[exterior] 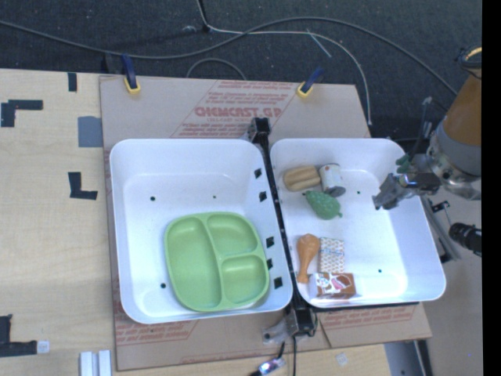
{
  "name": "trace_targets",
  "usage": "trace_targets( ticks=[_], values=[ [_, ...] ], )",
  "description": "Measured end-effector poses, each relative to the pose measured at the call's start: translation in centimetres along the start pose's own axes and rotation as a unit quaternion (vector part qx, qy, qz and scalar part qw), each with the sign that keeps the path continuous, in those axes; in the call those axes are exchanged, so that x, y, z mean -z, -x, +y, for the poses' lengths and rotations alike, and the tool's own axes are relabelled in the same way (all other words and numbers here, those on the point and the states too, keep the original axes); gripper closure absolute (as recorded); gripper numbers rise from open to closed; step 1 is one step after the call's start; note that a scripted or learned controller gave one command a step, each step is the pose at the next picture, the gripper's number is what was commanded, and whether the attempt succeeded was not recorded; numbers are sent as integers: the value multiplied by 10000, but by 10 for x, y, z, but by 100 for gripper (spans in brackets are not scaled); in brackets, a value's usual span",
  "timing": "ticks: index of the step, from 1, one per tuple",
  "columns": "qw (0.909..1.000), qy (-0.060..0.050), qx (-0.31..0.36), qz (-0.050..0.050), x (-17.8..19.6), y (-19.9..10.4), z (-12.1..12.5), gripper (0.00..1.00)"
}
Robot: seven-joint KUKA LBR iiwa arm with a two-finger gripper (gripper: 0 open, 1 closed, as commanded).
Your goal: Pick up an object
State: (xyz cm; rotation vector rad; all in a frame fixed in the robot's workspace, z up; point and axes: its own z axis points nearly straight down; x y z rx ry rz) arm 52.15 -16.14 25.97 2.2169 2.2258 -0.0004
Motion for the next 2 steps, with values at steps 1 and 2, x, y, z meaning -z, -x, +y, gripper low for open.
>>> trace_targets(
  ticks=[1, 2],
  values=[
    [10000, -4, 7, 4, 3, -48, 19, 100],
    [10000, -5, 8, 4, 5, -94, 39, 100]
  ],
)
